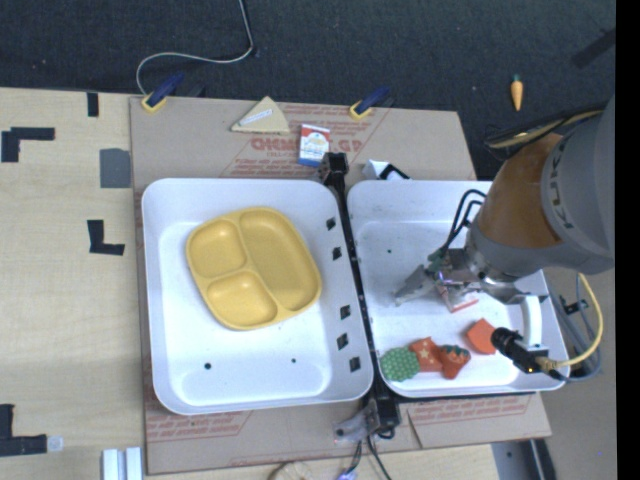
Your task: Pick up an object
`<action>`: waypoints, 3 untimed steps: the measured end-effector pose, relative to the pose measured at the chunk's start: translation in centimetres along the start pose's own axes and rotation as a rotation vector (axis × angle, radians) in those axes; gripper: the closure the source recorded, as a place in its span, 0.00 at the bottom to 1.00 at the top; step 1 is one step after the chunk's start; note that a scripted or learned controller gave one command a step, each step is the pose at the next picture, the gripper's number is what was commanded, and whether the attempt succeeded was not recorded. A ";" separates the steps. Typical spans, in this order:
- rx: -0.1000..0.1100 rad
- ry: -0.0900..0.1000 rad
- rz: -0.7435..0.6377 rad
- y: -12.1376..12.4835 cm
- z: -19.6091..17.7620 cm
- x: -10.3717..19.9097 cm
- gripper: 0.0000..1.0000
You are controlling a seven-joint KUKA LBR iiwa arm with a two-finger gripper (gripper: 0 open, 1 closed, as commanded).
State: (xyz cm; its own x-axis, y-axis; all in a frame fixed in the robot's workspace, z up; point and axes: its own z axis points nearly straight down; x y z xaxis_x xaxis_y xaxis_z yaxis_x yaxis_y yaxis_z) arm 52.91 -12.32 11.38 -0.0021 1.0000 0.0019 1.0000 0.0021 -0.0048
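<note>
Green knobbly toy lies low in the right bin; gripper perhaps open, holding nothing.

Right bin: far half bare, open approach. Toys crowd near wall. Left bin: yellow tray takes centre, margins free.

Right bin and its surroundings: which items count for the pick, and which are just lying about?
For the pick:
- end effector, low in the right bin
- green toy
- red toy
- orange block

Lying about:
- yellow divided plate in the left bin
- small red-and-white carton
- triangular wedge
</note>
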 end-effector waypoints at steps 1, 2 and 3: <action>-0.005 -0.004 0.002 -0.9 -6.8 -4.4 0.00; -0.021 -0.009 0.001 -3.7 1.5 -5.4 0.00; -0.008 -0.003 0.001 0.6 2.8 -2.6 0.00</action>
State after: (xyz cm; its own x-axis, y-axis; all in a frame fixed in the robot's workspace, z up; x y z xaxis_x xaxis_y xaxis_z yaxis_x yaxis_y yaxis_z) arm 53.47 -14.95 8.61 -0.0015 1.0000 -0.0015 1.0000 0.0015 0.0034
